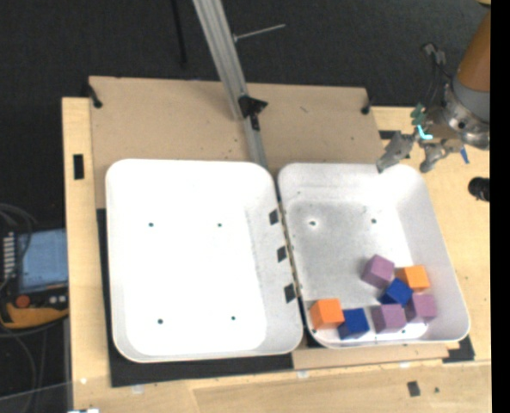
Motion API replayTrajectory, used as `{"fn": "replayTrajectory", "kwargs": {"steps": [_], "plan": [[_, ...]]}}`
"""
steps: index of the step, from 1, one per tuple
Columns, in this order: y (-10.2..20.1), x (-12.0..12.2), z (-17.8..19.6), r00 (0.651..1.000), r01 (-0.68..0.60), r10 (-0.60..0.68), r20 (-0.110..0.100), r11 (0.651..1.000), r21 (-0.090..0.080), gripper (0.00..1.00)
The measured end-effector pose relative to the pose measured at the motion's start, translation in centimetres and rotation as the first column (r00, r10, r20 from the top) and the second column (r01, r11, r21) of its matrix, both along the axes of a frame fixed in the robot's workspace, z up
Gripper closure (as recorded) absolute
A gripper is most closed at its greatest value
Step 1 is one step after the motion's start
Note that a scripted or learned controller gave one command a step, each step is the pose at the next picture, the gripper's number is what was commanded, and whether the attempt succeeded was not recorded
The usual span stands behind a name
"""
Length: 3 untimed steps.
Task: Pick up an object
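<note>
Gripper [407, 155] above the right bin's [349, 196] far right corner, holding nothing.
We see its fingers spread apart; the blocks, orange [327, 312], blue [354, 323] and purple [378, 271], cluster along that bin's near edge, well apart from it.

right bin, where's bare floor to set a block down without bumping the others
The right bin has bare floor across its far half, from the far rim down to the purple block, plus a strip along the divider above the orange block. The near right corner is crowded with blocks. The left bin floor is bare.
</note>
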<state>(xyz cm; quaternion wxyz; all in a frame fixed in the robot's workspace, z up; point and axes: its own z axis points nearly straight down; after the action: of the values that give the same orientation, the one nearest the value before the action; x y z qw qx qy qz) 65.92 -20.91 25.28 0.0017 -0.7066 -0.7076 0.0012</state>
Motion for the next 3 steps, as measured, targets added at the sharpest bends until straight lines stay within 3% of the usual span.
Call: {"fn": "replayTrajectory", "kwargs": {"steps": [1,3], "plan": [[0.0,0.1,0.3,1.000,-0.004,0.004,0.004,1.000,-0.004,0.00],[0.7,0.8,-10.6,1.000,-0.005,0.005,0.001,1.000,-0.002,0.00]]}}
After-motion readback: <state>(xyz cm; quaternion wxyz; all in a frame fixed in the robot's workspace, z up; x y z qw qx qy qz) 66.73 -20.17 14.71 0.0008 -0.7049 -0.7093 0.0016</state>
